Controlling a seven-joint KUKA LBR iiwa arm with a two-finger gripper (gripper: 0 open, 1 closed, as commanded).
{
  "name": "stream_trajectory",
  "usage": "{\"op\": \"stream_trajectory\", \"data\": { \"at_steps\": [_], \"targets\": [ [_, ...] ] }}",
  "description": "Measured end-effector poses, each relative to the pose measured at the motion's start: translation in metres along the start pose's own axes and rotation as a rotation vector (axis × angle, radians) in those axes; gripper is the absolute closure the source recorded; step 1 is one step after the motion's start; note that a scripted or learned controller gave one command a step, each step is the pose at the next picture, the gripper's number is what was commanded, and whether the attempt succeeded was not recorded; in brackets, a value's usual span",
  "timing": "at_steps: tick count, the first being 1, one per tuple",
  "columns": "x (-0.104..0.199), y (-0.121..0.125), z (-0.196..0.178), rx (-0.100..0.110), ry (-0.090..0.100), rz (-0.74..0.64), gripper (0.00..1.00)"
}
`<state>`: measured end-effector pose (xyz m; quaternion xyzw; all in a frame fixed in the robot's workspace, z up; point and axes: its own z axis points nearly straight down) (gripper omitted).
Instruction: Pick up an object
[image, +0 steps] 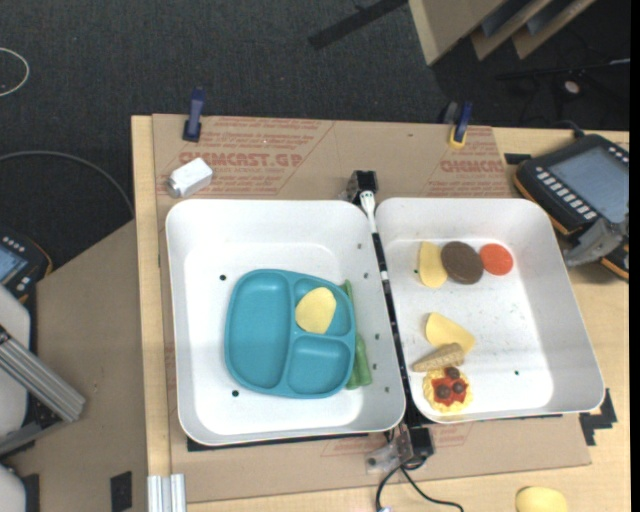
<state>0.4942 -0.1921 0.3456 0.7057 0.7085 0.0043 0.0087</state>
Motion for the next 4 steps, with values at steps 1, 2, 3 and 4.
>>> {"op": "stream_trajectory", "data": {
  "at_steps": [1,2,3,4],
  "targets": [
    [0.009,-0.011,-0.177,-0.004,-0.002,0.002,0.0],
    [0.072,-0.008,-0.065,0.029,0.01,-0.002,0.0],
    [0.042,-0.011,-0.198,0.0,0.0,0.006,0.0],
    [0.108,-0.013,-0.079,0.03,0.009,-0.002,0.0]
  ]
}}
